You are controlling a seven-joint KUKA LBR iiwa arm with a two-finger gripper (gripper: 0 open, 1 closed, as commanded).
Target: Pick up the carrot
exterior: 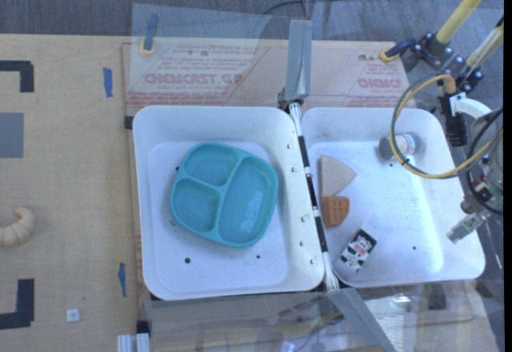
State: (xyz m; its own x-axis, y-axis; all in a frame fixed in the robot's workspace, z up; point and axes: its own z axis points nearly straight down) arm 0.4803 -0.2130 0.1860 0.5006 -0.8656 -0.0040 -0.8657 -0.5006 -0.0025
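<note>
At 9 o'clock in the right bin [416, 218] the carrot [336, 210] lies ungrasped; my claw [468, 227] hangs at the bin's 3 o'clock rim, its opening impossible to tell, so the whole pickup remains

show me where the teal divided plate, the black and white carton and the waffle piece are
teal divided plate [225, 194], camera view, centre ridge.
black and white carton [359, 250], camera view, its top face.
waffle piece [336, 210], camera view, its middle.
</note>
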